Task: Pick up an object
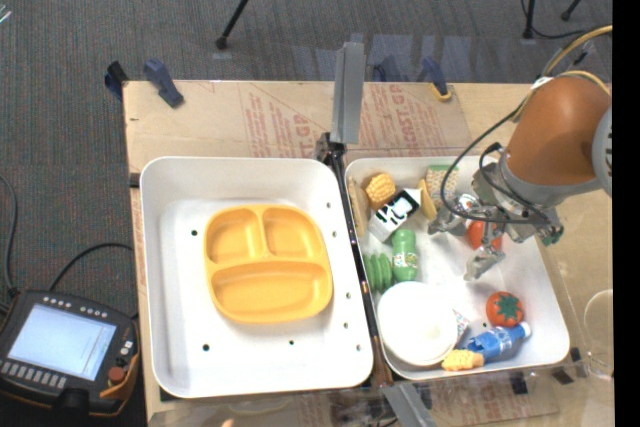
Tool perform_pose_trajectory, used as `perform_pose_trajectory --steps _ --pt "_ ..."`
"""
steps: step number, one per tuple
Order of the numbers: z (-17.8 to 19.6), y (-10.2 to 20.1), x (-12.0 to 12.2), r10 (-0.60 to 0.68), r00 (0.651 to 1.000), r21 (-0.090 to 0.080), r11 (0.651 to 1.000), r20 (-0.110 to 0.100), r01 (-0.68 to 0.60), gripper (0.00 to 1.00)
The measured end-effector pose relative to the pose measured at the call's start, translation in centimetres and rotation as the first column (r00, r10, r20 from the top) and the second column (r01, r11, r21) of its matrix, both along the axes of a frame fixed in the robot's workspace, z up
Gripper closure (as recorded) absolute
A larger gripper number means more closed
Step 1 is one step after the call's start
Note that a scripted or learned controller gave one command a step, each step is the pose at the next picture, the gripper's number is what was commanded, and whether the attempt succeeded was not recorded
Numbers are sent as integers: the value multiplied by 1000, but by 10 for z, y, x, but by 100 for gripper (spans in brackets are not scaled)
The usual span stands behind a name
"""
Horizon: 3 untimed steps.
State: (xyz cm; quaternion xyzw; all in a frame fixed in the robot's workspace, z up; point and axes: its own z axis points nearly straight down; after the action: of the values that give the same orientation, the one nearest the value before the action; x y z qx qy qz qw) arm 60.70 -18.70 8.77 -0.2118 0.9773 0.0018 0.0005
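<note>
The tool (487, 237) hangs low inside the right bin (553, 300), under the arm's orange band. Its metal fingers splay apart, released, straddling what looks like a small red-orange object (476, 234), though the wrist partly hides it. This reads as the reach-and-grasp step: nothing is lifted. Next, the fingers need to close squarely on that piece before rising. Nearby lie a tomato (505, 307), a blue bottle (497, 343), a white plate (418, 323), and corn (380, 187). A yellow tray (267, 262) sits in the left bin (165, 315).
</note>
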Motion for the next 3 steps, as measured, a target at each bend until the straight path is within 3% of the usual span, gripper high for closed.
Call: perform_pose_trajectory --steps 1,2,3 --pt "11 1 1 -2 1000 2 1000 4 2 100" --pt "0 -26 33 -327 945 -1 945 1 327 100" --pt "0 -22 -42 -533 846 -2 846 0 533 100"
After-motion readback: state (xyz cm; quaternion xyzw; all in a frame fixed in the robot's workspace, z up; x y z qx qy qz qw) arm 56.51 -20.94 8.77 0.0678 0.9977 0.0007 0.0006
